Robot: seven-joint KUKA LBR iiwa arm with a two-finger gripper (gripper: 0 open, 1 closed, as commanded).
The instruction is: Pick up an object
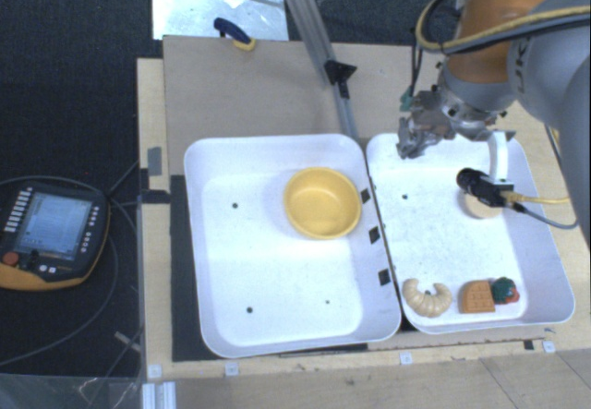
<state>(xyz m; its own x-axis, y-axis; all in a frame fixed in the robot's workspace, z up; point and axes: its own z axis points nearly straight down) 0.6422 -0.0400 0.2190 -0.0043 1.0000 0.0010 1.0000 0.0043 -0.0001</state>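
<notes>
A yellow bowl (321, 202) sits in the left bin (222, 241), near its upper right. In the right bin (545, 296) a pale croissant-shaped piece (428, 297), an orange-brown square piece (476, 297) and a small red and green piece (504, 290) lie along the front edge. A tan round object (480, 205) lies at the right side, partly under a black part with a cable. My gripper (412, 145) hangs over the right bin's upper left corner, far from the objects at the front, with nothing visible between its fingers.
A metal pole (309, 19) slants down to the gap between the bins at the back. A teach pendant (48, 232) lies on the floor at the left. A yellow cable (545, 202) runs across the right bin's right side.
</notes>
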